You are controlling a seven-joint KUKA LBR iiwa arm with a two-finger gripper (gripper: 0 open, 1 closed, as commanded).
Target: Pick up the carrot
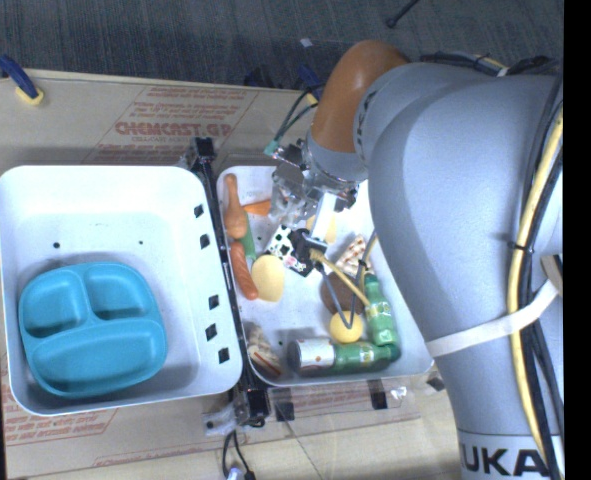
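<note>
Our gripper [293,206] hangs low over the far end of the right bin [407,366], under the orange band and the bulk of the grey arm [455,188]. Whether it is spread or pressed together we cannot tell, since the wrist hardware hides the tips.

The carrot [258,207], as we read it, is the small orange piece by the bin's far left corner, just beside the gripper on its left. Only part of it shows. We judge the gripper sits this low and this close because it is lined up for the carrot, but we cannot see anything between its tips, so we do not count the carrot as held.

The bin is crowded. A brown bottle-shaped piece [235,208] lies along the left wall, touching or nearly touching the carrot, with an orange-red sausage shape [243,272] below it and a pale yellow egg-like thing [268,278] beside that. A green bottle [347,354] lies along the near edge. Such close neighbours make a clean grip awkward.

The left bin [35,193] carries a blue divided tray [90,326] in its near left corner, well apart from the work.
</note>
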